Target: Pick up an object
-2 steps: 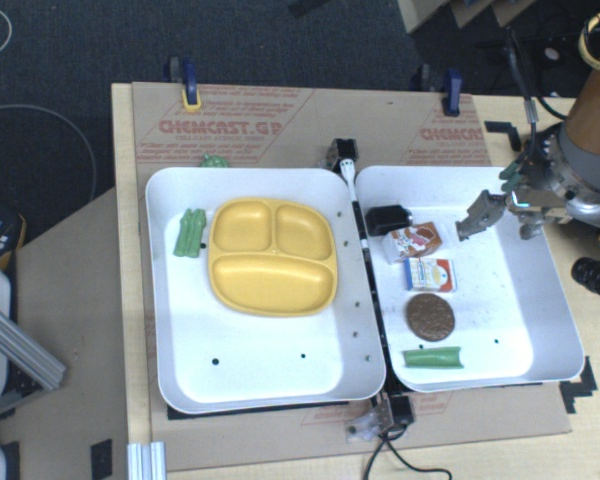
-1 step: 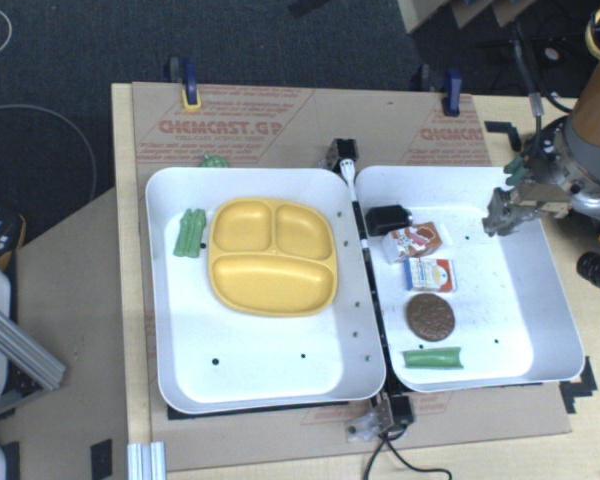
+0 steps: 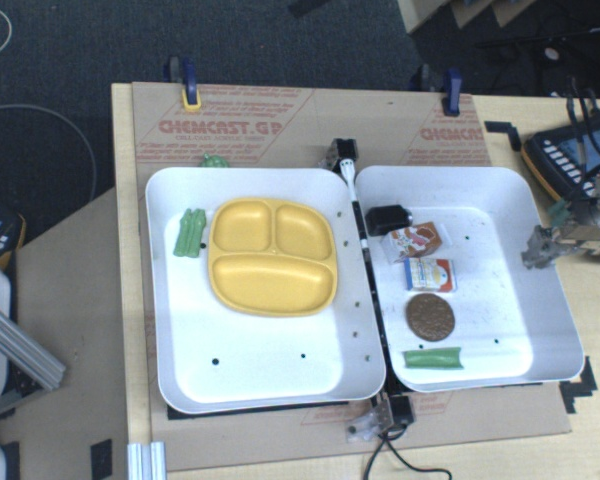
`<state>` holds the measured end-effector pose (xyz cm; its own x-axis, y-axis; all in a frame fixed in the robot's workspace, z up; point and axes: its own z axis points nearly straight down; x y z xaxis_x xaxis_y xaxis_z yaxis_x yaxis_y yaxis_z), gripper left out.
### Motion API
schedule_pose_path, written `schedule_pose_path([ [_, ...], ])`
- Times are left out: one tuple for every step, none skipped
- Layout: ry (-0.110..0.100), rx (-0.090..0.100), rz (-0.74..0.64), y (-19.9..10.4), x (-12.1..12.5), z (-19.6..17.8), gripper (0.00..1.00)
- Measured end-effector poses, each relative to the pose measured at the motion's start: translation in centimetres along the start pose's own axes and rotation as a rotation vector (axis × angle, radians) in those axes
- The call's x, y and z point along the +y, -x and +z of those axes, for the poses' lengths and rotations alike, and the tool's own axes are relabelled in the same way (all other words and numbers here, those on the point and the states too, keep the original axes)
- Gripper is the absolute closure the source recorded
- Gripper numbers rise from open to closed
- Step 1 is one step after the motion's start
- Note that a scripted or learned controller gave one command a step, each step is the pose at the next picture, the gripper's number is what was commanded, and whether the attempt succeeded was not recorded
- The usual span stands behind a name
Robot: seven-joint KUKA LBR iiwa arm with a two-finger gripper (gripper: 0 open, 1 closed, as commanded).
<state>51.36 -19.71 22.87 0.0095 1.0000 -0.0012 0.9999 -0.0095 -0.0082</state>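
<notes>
The right bin point(image 3: 500, 193) holds a black block point(image 3: 385, 218), a red and white packet point(image 3: 417, 238), a blue and white packet point(image 3: 429, 274), a brown round disc point(image 3: 430, 318) and a flat green piece point(image 3: 432, 359). In the left bin point(image 3: 170, 298) lie a yellow divided plate point(image 3: 273, 256) and a green ridged piece point(image 3: 190, 233). My gripper point(image 3: 542, 250) is a small grey shape at the right bin's right rim, reaching in from the right edge. It stands well apart from all the objects, with nothing seen in it.
Both bins sit on a brown board point(image 3: 280, 118) held by blue clamps point(image 3: 189, 81) at the back. A black bracket point(image 3: 343, 153) stands between the bins at the back. Cables and a dark device point(image 3: 570, 158) lie to the right.
</notes>
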Motion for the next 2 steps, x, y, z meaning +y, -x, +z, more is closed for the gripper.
schedule_pose_path([
  [0.005,0.001,-0.008,2.7,4.0,6.7,1.0],
  [0.008,0.007,-0.021,-8.5,2.4,3.2,1.0],
])
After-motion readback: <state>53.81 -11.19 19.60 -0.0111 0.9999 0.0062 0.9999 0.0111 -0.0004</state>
